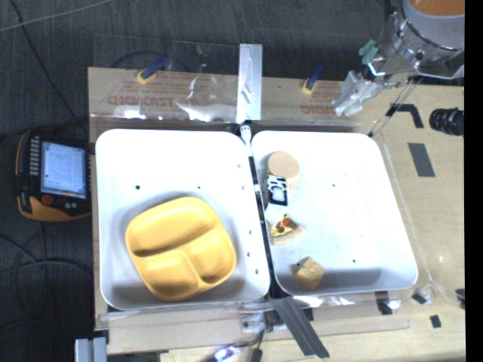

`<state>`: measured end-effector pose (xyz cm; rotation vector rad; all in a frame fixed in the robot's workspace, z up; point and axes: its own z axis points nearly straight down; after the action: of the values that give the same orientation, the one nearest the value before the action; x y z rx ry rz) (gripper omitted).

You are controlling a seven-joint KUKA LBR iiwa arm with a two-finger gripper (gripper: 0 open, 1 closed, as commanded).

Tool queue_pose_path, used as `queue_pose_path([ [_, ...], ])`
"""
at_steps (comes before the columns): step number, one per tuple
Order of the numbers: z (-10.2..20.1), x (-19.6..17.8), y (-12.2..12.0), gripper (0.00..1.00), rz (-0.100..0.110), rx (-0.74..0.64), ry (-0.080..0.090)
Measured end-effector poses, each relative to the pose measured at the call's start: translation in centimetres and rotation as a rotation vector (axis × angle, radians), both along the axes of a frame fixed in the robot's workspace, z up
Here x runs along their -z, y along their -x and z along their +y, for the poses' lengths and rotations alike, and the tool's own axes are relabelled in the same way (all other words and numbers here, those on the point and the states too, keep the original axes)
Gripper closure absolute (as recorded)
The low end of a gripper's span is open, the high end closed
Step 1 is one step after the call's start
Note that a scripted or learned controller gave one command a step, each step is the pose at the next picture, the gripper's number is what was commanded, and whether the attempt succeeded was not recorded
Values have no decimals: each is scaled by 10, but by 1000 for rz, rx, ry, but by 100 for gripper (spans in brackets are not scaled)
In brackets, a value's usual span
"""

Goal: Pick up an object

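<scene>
Paper cup (284, 172) tipped in right bin (355, 202) — printing unreadable; gripper (353, 96) blurred.

A yellow plastic divided tray (179, 246) lies in the left white bin (113, 172). In the right white bin (362, 202), along its nine o'clock edge, sit a paper cup (283, 173), a small pizza-slice toy (285, 228) and a tan block (309, 272). The gripper (353, 96) hovers at one o'clock, beyond the bins.

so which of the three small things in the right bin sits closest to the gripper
The paper cup, lying at the top of the column along the right bin's left wall. The pizza-slice toy and tan block lie lower, farther from the gripper.
</scene>
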<state>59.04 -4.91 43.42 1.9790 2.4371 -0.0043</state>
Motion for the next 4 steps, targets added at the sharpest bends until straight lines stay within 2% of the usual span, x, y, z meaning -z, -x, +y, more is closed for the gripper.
queue_pose_path([
  [1, 41, 75, -32, 100, 2, -122, -2],
  [2, 51, 1, -53, 100, 0, 206, -1],
  [3, -75, 5, -72, 100, -1, 84, 0],
  [4, -18, 0, -74, 100, 0, 127, -2],
])
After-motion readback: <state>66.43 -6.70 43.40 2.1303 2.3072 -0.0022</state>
